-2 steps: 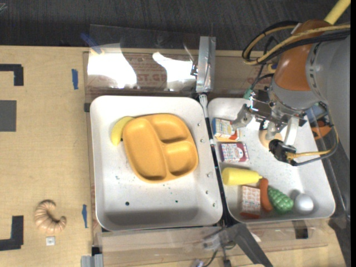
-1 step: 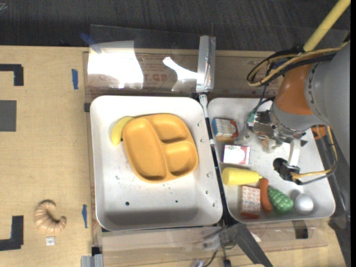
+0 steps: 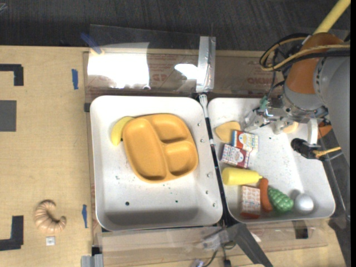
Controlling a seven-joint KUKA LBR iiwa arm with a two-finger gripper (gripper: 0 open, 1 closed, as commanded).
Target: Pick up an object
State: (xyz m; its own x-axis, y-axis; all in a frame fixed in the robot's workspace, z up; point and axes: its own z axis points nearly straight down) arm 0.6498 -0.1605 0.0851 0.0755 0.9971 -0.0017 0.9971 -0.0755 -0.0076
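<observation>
My gripper (image 3: 272, 119) hangs over the back of the right bin (image 3: 311, 174), under the grey arm with its orange band. Just left of it lies a tan rounded piece (image 3: 226, 131), and a red and white carton (image 3: 241, 148) lies in front of that. Toward the front of the same bin are a yellow cylinder (image 3: 240, 176), a small red box (image 3: 251, 199), an orange carrot (image 3: 264, 194), a green bumpy toy (image 3: 280, 199) and a silver ball (image 3: 304, 203). I see nothing between the gripper and the bin floor that it holds.
The left bin (image 3: 105, 166) holds an orange divided plate (image 3: 160, 147) with a yellow banana (image 3: 117, 129) poking out from under its left side. A tan croissant-shaped toy (image 3: 50, 216) lies on the bench at the far left. A clear panel stands behind the bins.
</observation>
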